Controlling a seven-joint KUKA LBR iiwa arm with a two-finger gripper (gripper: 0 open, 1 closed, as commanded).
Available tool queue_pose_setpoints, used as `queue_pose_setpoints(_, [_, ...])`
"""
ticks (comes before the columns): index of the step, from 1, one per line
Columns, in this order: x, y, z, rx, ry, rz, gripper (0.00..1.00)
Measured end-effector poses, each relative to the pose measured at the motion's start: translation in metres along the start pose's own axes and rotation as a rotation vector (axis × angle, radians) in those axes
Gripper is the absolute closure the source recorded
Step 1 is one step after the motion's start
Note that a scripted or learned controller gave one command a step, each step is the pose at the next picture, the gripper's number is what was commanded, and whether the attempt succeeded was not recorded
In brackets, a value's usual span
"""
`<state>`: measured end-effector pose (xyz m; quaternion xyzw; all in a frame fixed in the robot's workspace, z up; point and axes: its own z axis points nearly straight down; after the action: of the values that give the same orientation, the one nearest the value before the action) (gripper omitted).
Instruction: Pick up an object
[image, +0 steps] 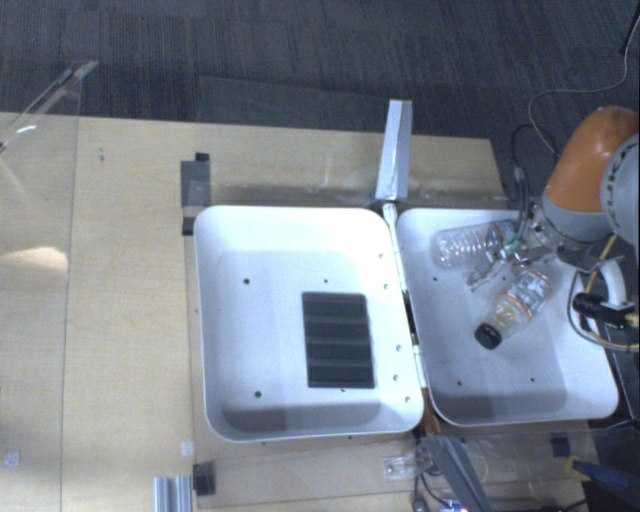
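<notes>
In the right bin (560, 395), a clear plastic bottle (463, 245) lies on its side near the back left corner. A second clear bottle with a dark cap (512, 310) lies tilted toward the middle. My gripper (508, 256) hangs low between the two bottles, at the end of the grey arm with the orange band (592, 165) reaching in from the right. It is close to both bottles; whether it touches either is unclear. A black ridged rectangular block (338, 340) lies flat in the middle of the left bin (230, 300).
A metal divider post (394, 150) stands at the back between the bins. Cables (600, 310) hang along the right bin's right rim. Black clamps (196, 182) sit on the wooden bench at the left bin's corners.
</notes>
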<state>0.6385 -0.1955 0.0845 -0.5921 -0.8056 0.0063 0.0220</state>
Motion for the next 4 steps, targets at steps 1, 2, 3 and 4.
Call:
queue_pose_setpoints(1, [-0.009, 0.014, 0.001, 0.021, 0.003, -0.014, 0.0])
queue_pose_setpoints(2, [0.014, -0.079, -0.001, -0.047, -0.029, 0.149, 0.0])
queue_pose_setpoints(3, [0.024, -0.094, -0.001, -0.049, -0.035, -0.032, 0.0])
queue_pose_setpoints(4, [0.054, -0.105, 0.0, -0.048, -0.037, -0.063, 0.0])
